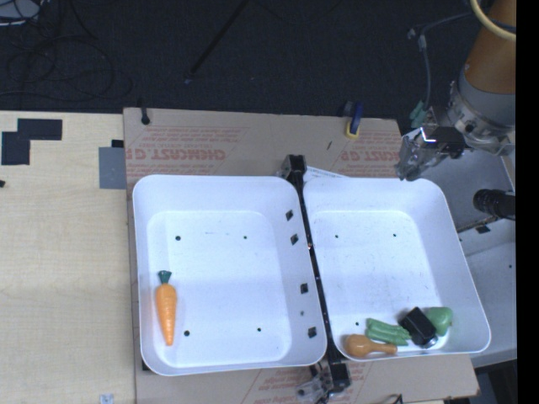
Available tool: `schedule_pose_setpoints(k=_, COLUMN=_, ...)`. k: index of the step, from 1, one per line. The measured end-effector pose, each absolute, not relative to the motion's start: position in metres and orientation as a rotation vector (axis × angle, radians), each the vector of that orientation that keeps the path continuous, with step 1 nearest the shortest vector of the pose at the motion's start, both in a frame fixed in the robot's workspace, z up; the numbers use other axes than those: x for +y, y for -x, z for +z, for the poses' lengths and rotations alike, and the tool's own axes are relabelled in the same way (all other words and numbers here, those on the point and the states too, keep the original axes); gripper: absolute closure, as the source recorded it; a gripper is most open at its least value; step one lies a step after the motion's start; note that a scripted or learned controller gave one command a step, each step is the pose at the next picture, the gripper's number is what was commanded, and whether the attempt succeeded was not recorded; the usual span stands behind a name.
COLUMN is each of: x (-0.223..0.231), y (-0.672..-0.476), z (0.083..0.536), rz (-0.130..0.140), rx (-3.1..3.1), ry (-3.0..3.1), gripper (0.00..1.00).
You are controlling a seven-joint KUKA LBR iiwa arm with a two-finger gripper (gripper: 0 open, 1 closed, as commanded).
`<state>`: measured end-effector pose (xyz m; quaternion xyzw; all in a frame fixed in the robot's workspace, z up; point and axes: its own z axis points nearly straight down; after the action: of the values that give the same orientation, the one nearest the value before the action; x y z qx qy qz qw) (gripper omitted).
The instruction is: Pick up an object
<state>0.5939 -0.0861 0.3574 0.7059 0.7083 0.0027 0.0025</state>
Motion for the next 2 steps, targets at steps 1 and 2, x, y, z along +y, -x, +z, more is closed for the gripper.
schedule_pose_setpoints(k=1, x=-0.071, y=-0.587, z=0.298, rz=-0.007, rx=2.228, ry=-2.224, gripper=1.0)
schedule_pose_setpoints(k=2, x=-0.003, y=-0.645, z=0.328, rz=0.005, rx=2.228, ry=-2.212, gripper=1.0)
